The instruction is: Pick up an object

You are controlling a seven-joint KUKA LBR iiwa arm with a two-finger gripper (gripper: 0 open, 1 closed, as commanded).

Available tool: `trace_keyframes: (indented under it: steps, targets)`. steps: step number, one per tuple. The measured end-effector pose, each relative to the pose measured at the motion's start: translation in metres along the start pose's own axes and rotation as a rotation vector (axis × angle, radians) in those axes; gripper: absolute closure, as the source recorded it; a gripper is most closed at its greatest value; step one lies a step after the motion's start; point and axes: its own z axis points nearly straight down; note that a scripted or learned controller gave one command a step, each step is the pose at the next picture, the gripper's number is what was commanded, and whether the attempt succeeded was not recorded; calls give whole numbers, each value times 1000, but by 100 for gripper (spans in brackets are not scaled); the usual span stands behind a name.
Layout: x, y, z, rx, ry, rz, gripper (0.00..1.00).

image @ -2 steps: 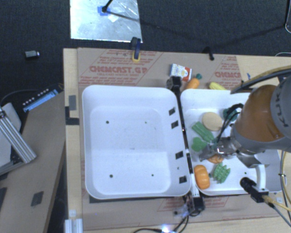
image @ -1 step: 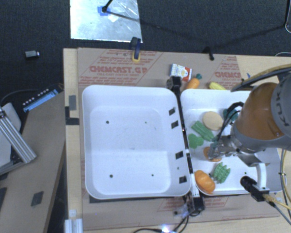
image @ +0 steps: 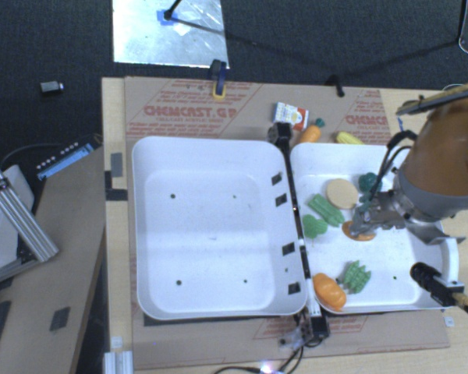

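While the grey arm (image: 444,162) is reaching in from the right over the right-hand bin (image: 390,283), its gripper (image: 364,223) is hanging low above a small orange piece (image: 363,236) near the bin's middle; whether the gripper is released or clenched cannot be told, and nothing is showing between its parts. Lying just left of it, a long green toy vegetable (image: 325,208) is running its long axis from upper left to lower right, with a tan disc (image: 342,193) touching its upper end and a smaller green piece (image: 314,227) below it; a dark teal object (image: 368,181) is sitting beside the wrist. Along the near wall, an orange toy fruit (image: 329,290) and a ridged green item (image: 356,276) are resting side by side. The left-hand bin (image: 210,224) is sitting on a cardboard sheet (image: 187,109) printed "CHEMCAST GP" in red; dark carpet (image: 312,22) is surrounding the bench, with a metallic plate (image: 168,22) lying on it.
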Motion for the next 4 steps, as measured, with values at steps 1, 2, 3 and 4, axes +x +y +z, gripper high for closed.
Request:
trace_keyframes:
  steps: [1, 2, 3, 4]
  targets:
    - [-86, 29, -82, -3, -6, 9, 100]
    - [-99, 130, -111, -4, -4, -2, 100]
    - [-79, 180, -135, 1, -2, -2, 100]
    - [-17, 177, -62, 12, 4, -4, 100]
